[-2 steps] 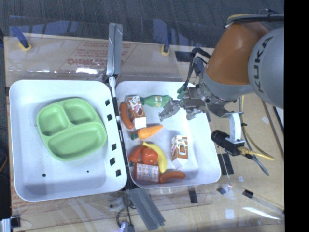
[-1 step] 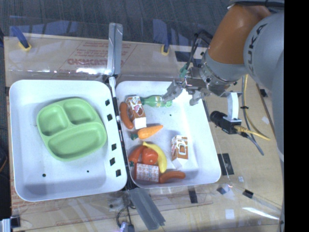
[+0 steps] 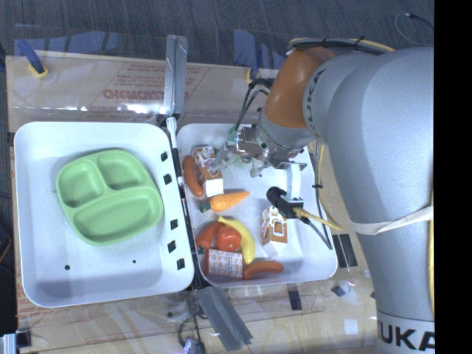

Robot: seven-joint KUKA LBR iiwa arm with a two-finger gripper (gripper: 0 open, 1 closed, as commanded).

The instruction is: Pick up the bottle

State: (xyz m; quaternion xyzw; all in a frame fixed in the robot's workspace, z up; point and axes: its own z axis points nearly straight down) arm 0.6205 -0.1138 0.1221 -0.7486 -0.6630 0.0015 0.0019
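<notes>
Big smooth grey arm [image 3: 376, 161] looms closest, orange band above the wrist. Wooden-looking worktop [image 3: 88, 87], dark carpet behind. Left bin [image 3: 29, 271] holds a glossy green divided plate [image 3: 109, 195]. Right bin [image 3: 313, 268]: plastic food. Claw [image 3: 258, 157] state: can't tell. Bottle: can't pick it out.

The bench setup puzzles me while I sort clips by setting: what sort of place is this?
Probably a robotics lab bench for picking trials: a grey arm reaches over two white bins, one holding toy food like a carrot.
</notes>
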